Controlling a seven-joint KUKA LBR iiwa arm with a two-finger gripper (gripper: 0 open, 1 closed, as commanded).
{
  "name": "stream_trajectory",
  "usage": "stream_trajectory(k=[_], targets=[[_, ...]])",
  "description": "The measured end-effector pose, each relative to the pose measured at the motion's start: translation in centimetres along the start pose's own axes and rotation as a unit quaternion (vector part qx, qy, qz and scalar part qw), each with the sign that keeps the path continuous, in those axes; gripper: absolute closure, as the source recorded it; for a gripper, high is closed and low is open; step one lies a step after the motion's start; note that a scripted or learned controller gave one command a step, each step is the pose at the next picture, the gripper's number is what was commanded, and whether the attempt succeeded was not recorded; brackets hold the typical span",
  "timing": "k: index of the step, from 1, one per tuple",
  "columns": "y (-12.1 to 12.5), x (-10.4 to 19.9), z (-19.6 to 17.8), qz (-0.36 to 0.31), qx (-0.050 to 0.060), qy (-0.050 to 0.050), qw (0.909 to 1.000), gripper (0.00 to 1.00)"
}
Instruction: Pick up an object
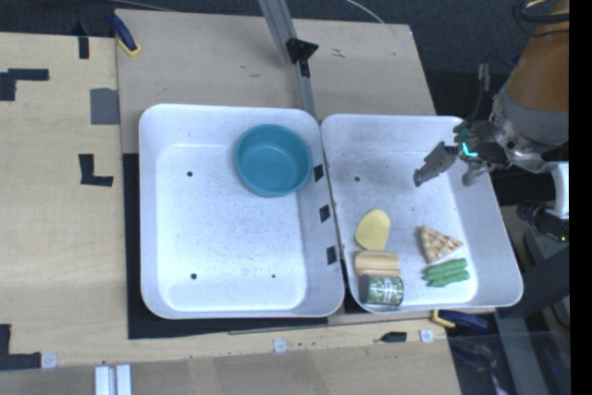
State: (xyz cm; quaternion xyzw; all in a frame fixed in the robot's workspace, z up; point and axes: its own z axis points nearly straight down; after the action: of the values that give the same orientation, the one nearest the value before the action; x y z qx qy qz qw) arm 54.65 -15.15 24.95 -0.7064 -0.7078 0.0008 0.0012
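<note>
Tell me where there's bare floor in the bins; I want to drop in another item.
Left bin: bare everywhere below the blue bowl. Right bin: bare upper-left floor beside the hand. Crowded along its near edge: yellow piece, can, pizza slice, green beans.

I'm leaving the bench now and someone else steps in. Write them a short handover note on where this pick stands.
Gripper: fingers spread open, holding nothing, over the upper right of the right bin.
Right bin, near end: yellow piece, tan block, green can, pizza slice, green beans.
Left bin: blue bowl.
Done: nothing picked.
Left: descend, grasp, lift one item.
</note>
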Motion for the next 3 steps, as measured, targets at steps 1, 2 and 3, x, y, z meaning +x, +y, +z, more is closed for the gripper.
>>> stream_trajectory(k=[1, 2, 3], targets=[[0.0, 0.0, 0.0, 0.000, 0.000, 0.000, 1.0000, 0.00], [0.0, -1.0, 5.2, 0.001, 0.002, 0.000, 1.0000, 0.00], [-0.1, -1.3, 11.6, 0.001, 0.003, 0.000, 1.0000, 0.00]])
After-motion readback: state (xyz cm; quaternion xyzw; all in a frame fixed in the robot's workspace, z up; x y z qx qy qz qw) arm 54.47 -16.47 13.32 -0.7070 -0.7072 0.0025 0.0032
